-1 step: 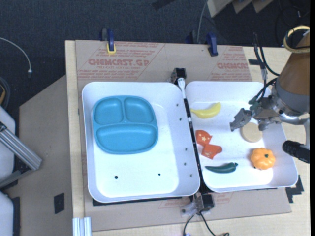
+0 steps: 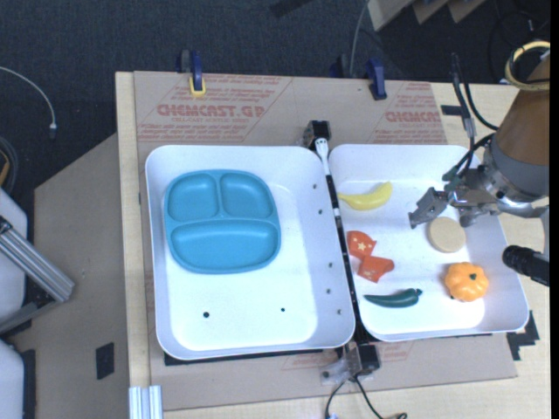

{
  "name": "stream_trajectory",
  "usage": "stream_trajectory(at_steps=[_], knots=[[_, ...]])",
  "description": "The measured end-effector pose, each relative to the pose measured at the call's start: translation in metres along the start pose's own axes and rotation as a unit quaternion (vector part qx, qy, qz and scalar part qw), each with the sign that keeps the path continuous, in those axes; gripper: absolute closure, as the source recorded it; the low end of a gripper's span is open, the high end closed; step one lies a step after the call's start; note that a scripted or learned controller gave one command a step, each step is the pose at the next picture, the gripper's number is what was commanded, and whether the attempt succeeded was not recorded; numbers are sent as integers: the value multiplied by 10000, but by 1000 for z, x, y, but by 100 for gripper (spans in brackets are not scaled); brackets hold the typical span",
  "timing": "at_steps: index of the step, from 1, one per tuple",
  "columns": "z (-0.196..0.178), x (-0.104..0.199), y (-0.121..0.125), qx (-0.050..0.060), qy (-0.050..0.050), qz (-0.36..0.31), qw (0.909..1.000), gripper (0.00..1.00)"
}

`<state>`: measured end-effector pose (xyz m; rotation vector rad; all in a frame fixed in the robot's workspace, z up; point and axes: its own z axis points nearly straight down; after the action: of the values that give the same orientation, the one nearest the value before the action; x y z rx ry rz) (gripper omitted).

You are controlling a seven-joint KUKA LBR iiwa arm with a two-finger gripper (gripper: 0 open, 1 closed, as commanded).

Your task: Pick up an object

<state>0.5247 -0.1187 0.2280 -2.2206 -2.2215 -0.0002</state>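
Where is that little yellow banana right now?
The banana lies in the right bin, near its upper left corner, just above the red pieces and left of the gripper.

Robotics lab, clamped board (image 2: 262, 103), white bins (image 2: 253, 321), cables (image 2: 349, 391)

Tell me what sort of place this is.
Probably a robotics lab test bench: two white bins clamped on a cardboard-covered board, toy food such as a banana, and a robot gripper above them.
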Motion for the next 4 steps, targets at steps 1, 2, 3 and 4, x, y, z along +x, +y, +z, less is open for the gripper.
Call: stream_trajectory(at_steps=[1,2,3,4], knots=[[44,-1,3,33,8,5,10000,0],[108,3,1,42,11,3,10000,0],[145,4,1,16,6,9,10000,0],[133,3,2,-7,-6,9,10000,100]])
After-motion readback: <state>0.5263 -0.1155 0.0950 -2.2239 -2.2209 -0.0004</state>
